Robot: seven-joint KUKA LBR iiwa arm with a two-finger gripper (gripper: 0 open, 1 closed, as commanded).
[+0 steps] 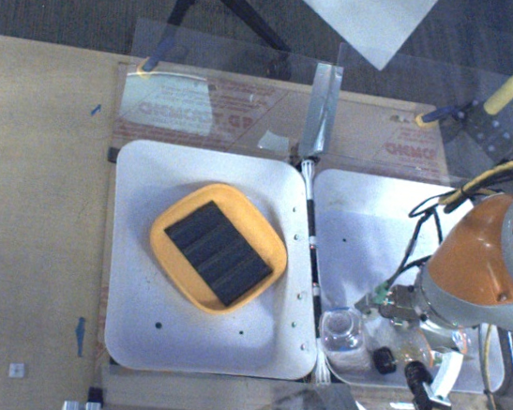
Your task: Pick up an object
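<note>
Clear cup [341,332] lay in the right bin [366,234] beside the lowered gripper [395,347]; reaching seemed underway, closing next. Its grip state was unreadable.

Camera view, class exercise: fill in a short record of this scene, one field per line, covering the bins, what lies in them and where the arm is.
left bin: holds one yellow tray with a dark ribbed insert, near its middle
right bin: clear glass object at its near left corner
arm: over the right bin's near end
gripper: low, beside the glass object
grasp: cannot tell
</note>
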